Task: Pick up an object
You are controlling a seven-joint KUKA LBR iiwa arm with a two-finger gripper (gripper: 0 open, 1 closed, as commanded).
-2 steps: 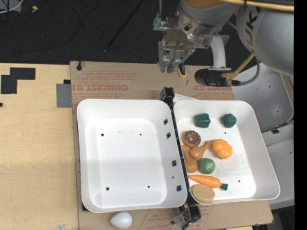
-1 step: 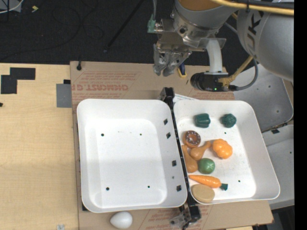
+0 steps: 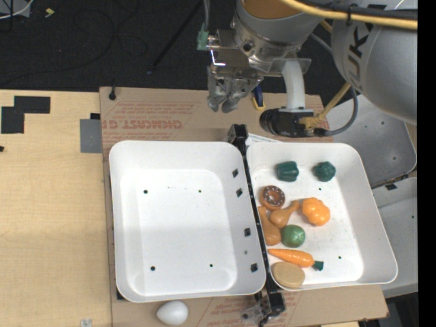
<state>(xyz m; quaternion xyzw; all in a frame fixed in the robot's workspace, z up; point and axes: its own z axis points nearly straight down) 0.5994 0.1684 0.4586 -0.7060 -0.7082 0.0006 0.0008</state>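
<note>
My gripper [image 3: 228,102] hangs high over the cardboard behind the two bins, above the far end of the divider between them. The right bin [image 3: 371,203] holds several toy foods. Two dark green pieces [image 3: 287,171] [image 3: 324,171] lie at the back. A brown round doughnut [image 3: 273,196], a tan squash [image 3: 283,215] and an orange pepper [image 3: 315,211] sit in the middle. A green ball [image 3: 293,235], a carrot [image 3: 293,256] and a tan disc [image 3: 288,274] lie nearer the front. Nothing shows under the gripper.
The left bin [image 3: 119,203] stands beside the right one, joined by black clips [image 3: 246,231]. A white egg [image 3: 172,312] lies on the cardboard in front of the left bin. Wooden bench top stretches to the left.
</note>
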